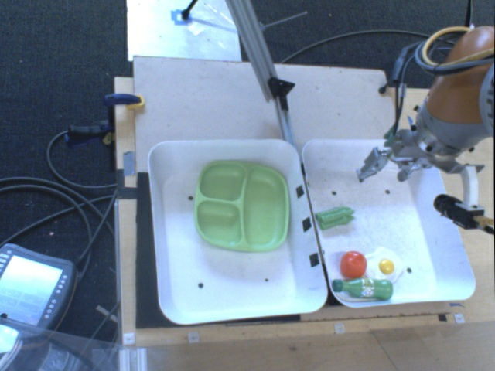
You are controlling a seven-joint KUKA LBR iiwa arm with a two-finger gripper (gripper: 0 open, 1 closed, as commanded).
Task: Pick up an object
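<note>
The pincer (389,167) is hovering over the far part of the right bin (441,230), its fingers spread apart and gripping nothing. Below it, toward the near edge, a green bean pod (335,217) is lying by the bin's left wall, and a red tomato (353,264), a fried egg (384,266) and a green bottle (363,287) are sitting close together. A green divided plate (242,205) is resting in the left bin (174,230).

Matt green plastic tray (242,205); glossy red tomato (353,264); smooth white bins (178,284)
</note>
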